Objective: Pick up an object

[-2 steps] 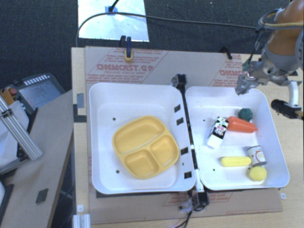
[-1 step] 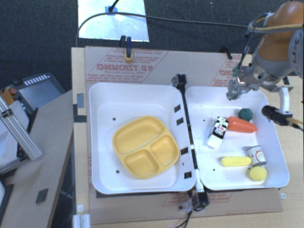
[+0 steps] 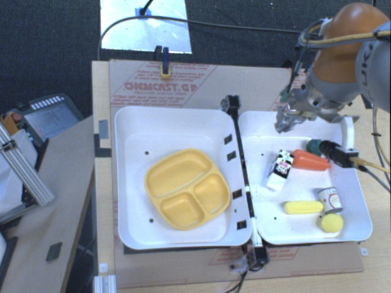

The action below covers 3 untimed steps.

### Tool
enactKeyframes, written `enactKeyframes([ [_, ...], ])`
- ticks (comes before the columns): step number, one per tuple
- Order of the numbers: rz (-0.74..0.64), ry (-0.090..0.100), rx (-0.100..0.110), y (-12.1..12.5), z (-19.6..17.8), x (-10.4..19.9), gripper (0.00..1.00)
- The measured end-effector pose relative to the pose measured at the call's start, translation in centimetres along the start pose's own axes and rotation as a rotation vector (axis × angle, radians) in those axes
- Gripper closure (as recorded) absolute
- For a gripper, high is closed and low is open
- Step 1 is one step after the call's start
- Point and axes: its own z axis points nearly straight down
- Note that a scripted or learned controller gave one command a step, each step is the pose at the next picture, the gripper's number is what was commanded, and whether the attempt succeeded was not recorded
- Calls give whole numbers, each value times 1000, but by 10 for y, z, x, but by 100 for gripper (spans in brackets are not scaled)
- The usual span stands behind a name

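My gripper [image 3: 285, 123] hangs over the far edge of the right bin [image 3: 269, 234], above its back left part, with nothing seen between its fingers. Below it in that bin lie a white carton with a cow print [image 3: 280, 170], an orange carrot [image 3: 311, 160], a yellow bar [image 3: 303, 207], a small can [image 3: 330, 199] and a yellow ball [image 3: 332, 223]. The carton is the nearest of them, a short way in front of the gripper.
The left bin [image 3: 131, 133] holds a yellow divided plate [image 3: 186, 188]. A black divider strip [image 3: 238, 163] runs between the two bins. A yellow clamp [image 3: 165, 66] sits at the back of the cardboard sheet.
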Motion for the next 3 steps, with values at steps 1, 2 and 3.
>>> enactKeyframes([
  [1,0,0,1,-21,-9,49,100],
  [2,1,0,3,-44,6,96,100],
  [3,-2,1,2,-67,2,155,100],
])
